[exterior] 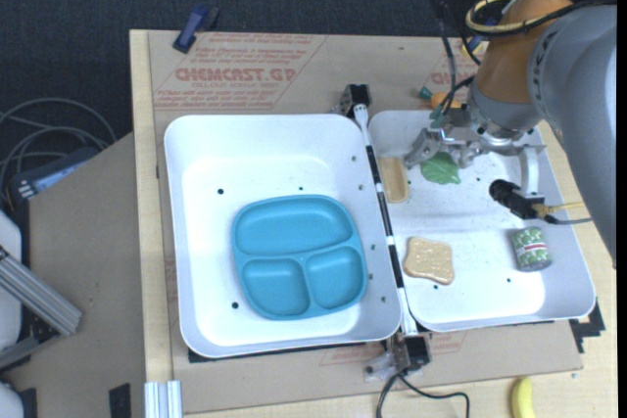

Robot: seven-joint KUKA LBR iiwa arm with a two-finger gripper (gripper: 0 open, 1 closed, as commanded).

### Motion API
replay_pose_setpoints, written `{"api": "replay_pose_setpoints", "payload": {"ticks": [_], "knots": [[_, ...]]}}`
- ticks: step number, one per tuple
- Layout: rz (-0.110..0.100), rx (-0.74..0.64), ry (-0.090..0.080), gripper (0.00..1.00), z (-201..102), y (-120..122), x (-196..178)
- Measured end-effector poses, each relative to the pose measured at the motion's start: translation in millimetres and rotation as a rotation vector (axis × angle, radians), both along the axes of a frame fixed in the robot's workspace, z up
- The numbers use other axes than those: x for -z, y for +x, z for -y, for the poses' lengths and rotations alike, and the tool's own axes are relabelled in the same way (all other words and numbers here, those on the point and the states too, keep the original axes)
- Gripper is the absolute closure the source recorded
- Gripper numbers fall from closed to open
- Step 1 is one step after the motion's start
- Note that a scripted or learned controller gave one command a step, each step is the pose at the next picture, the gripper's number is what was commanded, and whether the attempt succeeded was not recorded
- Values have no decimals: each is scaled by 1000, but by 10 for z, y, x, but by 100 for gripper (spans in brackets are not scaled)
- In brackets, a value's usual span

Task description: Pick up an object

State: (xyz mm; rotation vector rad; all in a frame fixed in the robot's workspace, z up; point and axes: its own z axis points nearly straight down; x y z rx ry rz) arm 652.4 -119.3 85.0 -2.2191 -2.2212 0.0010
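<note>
My gripper [446,150] hangs low over the back left part of the right bin [563,299], open, with its fingers spread. A small green leafy object [442,170] lies on the bin floor just below and between the fingertips. It is not lifted. A slice of toast [429,260] lies at the front left of the same bin. A green patterned can [530,248] lies on its side at the right. A tan strip [394,179] rests against the bin's left wall.
The left bin [196,162] holds a blue divided tray [297,255]. The grey arm with its orange band [519,44] comes in from the upper right above the right bin. A yellow object [522,399] lies on the bench in front of the bins.
</note>
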Motion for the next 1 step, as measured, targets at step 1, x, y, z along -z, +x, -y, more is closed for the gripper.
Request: {"api": "replay_pose_setpoints", "payload": {"ticks": [1], "knots": [[7,4,-9,0,-66,-251,-18]]}}
